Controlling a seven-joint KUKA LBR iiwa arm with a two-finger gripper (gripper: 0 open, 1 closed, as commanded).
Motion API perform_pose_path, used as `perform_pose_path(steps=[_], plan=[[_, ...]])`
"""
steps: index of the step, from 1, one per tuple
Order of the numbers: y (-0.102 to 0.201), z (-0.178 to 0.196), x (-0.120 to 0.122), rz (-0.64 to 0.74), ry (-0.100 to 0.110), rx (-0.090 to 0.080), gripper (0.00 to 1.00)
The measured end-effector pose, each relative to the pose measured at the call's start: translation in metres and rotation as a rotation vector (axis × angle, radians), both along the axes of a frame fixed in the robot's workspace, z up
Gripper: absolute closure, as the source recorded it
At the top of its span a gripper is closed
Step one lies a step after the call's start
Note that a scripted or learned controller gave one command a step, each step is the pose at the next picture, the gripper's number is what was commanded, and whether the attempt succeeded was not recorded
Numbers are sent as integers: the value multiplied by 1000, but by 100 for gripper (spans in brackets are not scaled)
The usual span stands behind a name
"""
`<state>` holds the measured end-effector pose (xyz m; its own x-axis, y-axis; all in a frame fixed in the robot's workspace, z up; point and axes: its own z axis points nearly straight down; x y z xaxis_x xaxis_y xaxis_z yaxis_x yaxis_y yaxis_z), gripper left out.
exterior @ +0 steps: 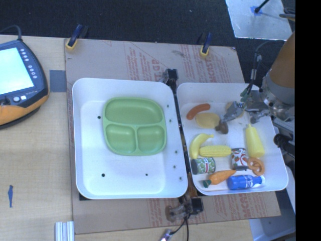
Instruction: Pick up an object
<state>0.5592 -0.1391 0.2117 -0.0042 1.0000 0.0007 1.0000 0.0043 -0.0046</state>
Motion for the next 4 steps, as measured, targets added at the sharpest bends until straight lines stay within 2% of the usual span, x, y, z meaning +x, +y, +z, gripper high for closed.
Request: perform_pose_path(steps=[1,2,4], plan=[[-66,-121,44,0,2,-2,0],[-73,-117,90,-1,-2,0,0],[-72,-120,97,2,-2,0,0]])
